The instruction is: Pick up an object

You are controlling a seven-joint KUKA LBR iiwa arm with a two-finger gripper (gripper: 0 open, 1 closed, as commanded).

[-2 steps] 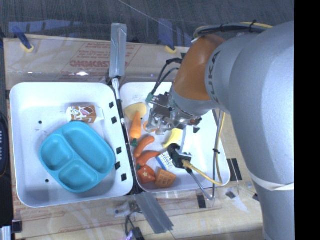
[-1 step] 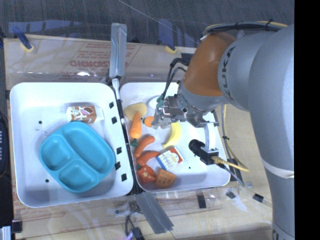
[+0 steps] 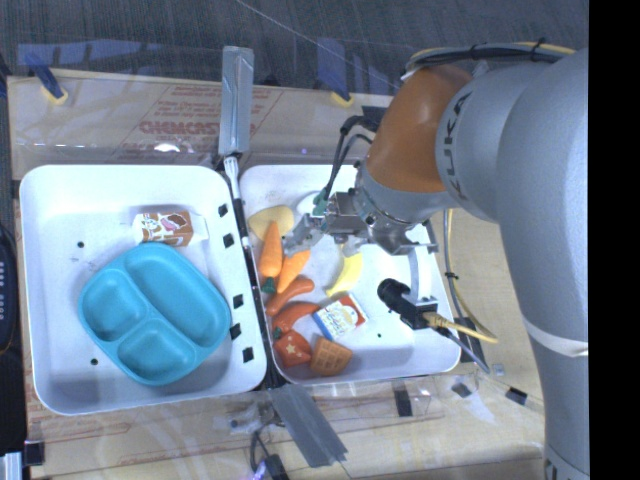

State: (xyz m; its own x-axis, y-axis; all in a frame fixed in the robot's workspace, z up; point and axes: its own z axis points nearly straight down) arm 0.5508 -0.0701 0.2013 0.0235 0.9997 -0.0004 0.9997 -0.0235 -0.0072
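grey arm [image 3: 520, 168], pincer [image 3: 318, 222] down by carrots [image 3: 271, 250]

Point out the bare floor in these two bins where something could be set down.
Left bin: the far strip and left corner, beyond the brown carton and blue divided plate. Right bin: a small patch in the near right corner, beside the small white box. Its left half is crowded with toy carrots.

Even overhead light brightening whole scene. Left bin [image 3: 45, 268] walls glowing near-white, losing detail. Small glare spot shining on far counter [image 3: 100, 98]. Blue tray [image 3: 150, 313] casting soft shadow nearward. Arm [image 3: 520, 168] looming large, looking slightly soft. Picture showing fine grain.
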